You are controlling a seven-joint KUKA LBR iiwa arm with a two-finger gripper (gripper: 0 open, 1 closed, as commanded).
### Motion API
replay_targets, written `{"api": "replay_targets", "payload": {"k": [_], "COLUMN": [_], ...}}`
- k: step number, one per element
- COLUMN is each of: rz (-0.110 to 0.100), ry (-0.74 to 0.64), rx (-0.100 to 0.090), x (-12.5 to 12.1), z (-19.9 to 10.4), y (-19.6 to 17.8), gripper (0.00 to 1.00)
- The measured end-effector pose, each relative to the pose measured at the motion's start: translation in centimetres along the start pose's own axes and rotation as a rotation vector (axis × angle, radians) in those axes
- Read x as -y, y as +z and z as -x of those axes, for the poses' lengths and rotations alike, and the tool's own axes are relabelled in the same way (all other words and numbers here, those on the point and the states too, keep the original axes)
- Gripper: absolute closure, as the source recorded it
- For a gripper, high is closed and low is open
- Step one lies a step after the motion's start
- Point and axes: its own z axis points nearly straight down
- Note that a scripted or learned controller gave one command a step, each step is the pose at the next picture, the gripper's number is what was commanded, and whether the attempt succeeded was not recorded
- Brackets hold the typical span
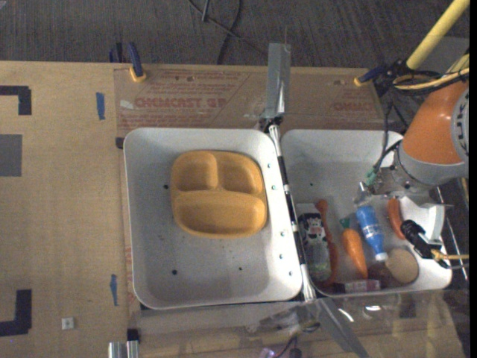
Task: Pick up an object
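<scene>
While the gripper (381, 186) hovers, its grasp impossible to judge, the blue bottle (370, 232) lies just below, likely its target.

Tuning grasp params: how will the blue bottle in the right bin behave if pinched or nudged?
The blue bottle lies on its side, so its round body will probably roll when nudged. It looks like smooth plastic, likely slippery and light. The carrot close alongside may block a roll that way.
</scene>
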Motion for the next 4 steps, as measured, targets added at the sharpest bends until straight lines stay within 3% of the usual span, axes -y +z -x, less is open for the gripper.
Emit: {"api": "replay_targets", "payload": {"k": [1,2,3,4], "rz": [0.000,-0.006,-0.003,-0.008], "ry": [0.000,-0.048,-0.045,-0.006], "rx": [0.000,-0.001,-0.002,0.000], "x": [0.0,5.6,5.5,5.7], "z": [0.0,-0.3,-0.3,-3.1], "y": [0.0,1.1,0.0,-12.0], "gripper": [0.00,0.00,1.00,1.00]}}
